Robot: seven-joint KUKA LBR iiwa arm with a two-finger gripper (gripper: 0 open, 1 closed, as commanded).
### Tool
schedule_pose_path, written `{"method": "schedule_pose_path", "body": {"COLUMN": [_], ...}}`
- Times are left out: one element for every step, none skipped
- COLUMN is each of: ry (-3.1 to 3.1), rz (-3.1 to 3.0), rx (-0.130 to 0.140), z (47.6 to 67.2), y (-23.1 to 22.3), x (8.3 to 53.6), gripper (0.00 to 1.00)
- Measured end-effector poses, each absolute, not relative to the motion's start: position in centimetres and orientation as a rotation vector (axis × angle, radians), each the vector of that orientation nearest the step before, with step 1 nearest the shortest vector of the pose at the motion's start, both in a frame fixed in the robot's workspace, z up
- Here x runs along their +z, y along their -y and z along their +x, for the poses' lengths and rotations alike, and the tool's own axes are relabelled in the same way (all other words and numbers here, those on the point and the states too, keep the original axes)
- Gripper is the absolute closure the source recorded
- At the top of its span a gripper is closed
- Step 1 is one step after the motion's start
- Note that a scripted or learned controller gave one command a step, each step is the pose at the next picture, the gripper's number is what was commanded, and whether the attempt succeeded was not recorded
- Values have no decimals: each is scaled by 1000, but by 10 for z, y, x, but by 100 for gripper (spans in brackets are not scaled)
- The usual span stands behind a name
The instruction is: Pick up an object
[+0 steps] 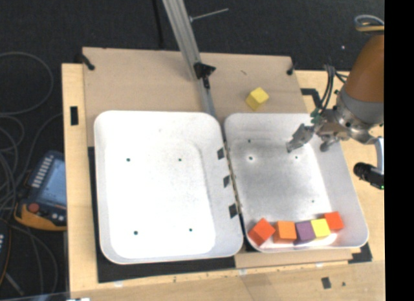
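Observation:
Several small blocks lie in a row along the front edge of the right bin [336, 183]: a red-orange block [262, 230], an orange block [285, 230], a purple block [304, 230], a yellow block [321, 228] and a red block [334, 221]. A yellow cube [257, 98] sits on the bench behind the bins. My gripper [312, 136] hangs over the back right part of the right bin, far from the blocks. Its fingers are spread and nothing is between them.
The left bin [103, 183] stands beside the right one. A slanted metal rail [184, 31] runs from the top of the view down to the gap between the bins. A handheld pendant [44, 186] and cables lie off the bench at left.

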State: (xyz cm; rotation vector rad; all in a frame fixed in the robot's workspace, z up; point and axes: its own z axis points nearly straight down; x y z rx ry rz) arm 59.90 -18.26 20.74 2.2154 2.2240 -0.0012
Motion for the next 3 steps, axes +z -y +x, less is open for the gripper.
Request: {"method": "schedule_pose_path", "body": {"ry": [-2235, -2231, -2229], "rz": [2217, 2212, 2216], "rx": [-3, 7, 0], "z": [588, 532, 509], "y": [104, 35, -13], "x": [138, 200, 197], "gripper": [0, 0, 0]}}
